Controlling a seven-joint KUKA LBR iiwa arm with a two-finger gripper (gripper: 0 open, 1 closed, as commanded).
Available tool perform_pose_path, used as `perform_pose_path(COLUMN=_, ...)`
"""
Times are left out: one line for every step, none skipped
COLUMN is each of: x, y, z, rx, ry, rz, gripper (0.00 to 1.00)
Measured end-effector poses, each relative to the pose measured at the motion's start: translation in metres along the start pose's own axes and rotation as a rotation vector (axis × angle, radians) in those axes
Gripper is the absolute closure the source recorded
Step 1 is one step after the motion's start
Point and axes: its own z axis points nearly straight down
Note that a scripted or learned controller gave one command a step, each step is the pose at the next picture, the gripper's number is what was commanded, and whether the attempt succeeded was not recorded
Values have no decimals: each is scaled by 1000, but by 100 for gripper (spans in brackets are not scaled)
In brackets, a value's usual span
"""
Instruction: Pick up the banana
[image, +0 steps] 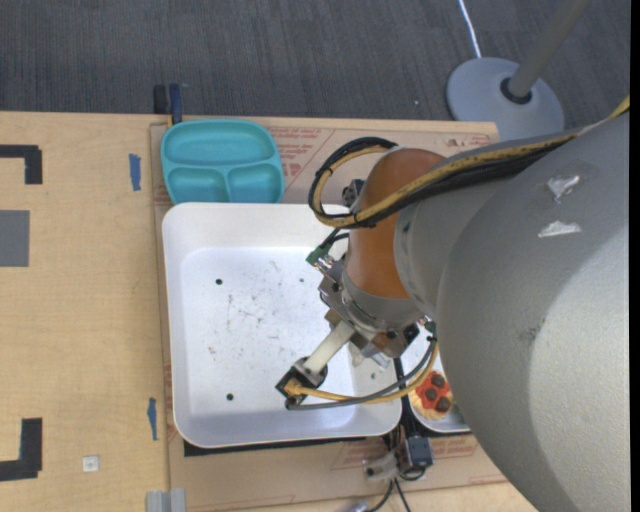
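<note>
Arm (520, 300) overhangs the right bin (455, 427) on the desk (80, 300); claw (382, 345) sits beneath the wrist, state cannot be told; banana position cannot be told; teal tray (222, 160) lies behind the left bin (185, 300).

White bin (200, 300): its left and middle floor are open, just specks, so free drop-in from above. The arm (400, 250) hangs over its right side and blocks that. A 3-compartment teal tray (222, 160) touches its far rim. The bench (80, 300) left of it is flat, tape marks only.
</note>
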Motion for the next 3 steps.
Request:
perform_pose_path(x=55, y=-61, z=95, rx=2, ry=-2, rz=-407, gripper=100)
perform_pose_path(x=55, y=-61, z=16, rx=-1, ry=1, rz=-566, gripper=100)
perform_pose_path(x=57, y=-60, z=105, rx=-1, ry=3, rz=-1015, gripper=100)
